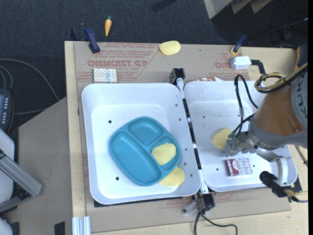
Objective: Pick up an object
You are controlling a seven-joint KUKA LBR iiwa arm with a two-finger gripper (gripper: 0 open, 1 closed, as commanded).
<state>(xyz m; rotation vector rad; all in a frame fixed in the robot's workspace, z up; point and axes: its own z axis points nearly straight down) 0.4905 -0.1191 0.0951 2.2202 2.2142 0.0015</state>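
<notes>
Two bins (98,131), gripper (234,146) beside yellow piece (220,137)

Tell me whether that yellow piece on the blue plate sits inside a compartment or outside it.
Inside. The yellow piece lies within a compartment of the blue divided plate, with raised blue rim around it.
</notes>
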